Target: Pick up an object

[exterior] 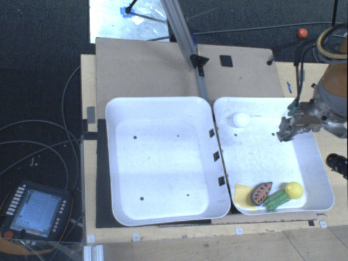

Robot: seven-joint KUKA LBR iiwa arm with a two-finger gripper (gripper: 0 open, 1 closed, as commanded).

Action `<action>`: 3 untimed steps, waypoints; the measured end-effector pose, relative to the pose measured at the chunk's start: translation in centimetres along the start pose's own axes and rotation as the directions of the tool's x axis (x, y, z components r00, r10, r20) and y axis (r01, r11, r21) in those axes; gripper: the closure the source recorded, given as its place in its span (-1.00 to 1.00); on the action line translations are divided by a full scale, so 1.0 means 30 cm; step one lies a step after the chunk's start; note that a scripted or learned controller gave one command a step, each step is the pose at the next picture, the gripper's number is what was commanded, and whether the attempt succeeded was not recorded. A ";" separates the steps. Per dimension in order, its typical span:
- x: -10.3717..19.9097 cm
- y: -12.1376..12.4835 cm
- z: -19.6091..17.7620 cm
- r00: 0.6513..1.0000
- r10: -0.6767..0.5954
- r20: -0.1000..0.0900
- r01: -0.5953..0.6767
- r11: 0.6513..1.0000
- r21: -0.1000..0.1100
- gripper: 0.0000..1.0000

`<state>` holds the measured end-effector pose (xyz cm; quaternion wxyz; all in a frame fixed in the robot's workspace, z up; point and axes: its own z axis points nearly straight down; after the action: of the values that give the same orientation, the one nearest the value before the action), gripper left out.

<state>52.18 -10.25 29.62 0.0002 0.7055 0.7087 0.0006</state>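
Observation:
My gripper (285,133) hangs over the right bin (272,162), near its right wall and about halfway down. A white ball (241,119) rests at the bin's far left, well to the left of the gripper. Along the near wall lie a yellow wedge (243,193), a watermelon slice toy (262,192), a green cucumber-like piece (277,199) and a yellow ball (294,190), all clustered together and well below the gripper.
The left bin (160,156) sits beside the right one, joined by black clips along the shared wall. A metal pole (182,31) slants across the back. Cables and a pendant (35,211) lie on the floor at left.

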 end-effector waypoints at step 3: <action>0.483 0.265 0.106 1.000 0.000 0.000 0.000 1.000 0.001 1.00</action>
<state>60.07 4.27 26.47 -0.0001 0.7056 0.7086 0.0005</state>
